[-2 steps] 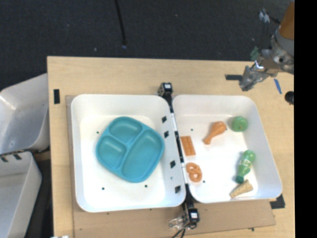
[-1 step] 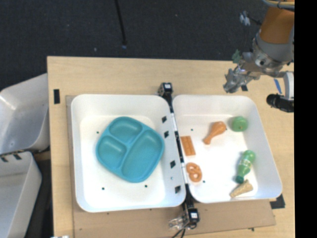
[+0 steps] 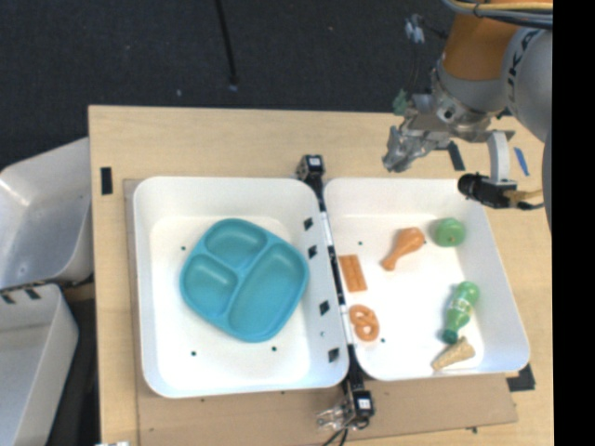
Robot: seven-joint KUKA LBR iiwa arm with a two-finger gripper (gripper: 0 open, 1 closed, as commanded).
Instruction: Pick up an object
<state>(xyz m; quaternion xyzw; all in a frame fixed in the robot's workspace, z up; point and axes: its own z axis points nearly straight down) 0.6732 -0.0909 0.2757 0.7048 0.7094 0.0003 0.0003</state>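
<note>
The floor [image 3: 139,35] is dark carpet. The wooden desk [image 3: 232,142] carries a left bin [image 3: 158,360] holding a blue divided plate [image 3: 244,279] and a right bin [image 3: 502,342] holding small items, including a toy drumstick [image 3: 402,247]. The end effector [image 3: 402,159] hovers above the right bin's far edge, grasping nothing; its finger spread cannot be determined.

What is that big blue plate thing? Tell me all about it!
The blue tray is a smooth, plastic-looking plate with rounded corners and three sunken sections: two smaller ones and one larger. It looks empty. It lies flat, turned at an angle, on the floor of the left bin, near the middle. It touches only the bin floor.
</note>
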